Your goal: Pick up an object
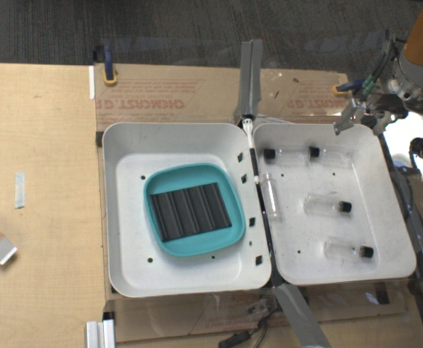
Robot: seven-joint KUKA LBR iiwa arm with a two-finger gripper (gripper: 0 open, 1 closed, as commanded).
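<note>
Down front, the right bin (385,194) holds several clear vials with black caps (338,207) scattered loose for easy picking, while the end effector (360,114) hovers off the bin's far corner, grabbing nothing, and honestly can't tell its grip state.

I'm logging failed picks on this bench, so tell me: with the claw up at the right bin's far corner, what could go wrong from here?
1. The clear plastic vials with black caps in the right white bin are nearly see-through against the white floor, so a grasp may miss them.
2. They lie on their sides and could roll away when touched.
3. The claw sits over the bin's far rim; a straight descent might strike the rim.
</note>
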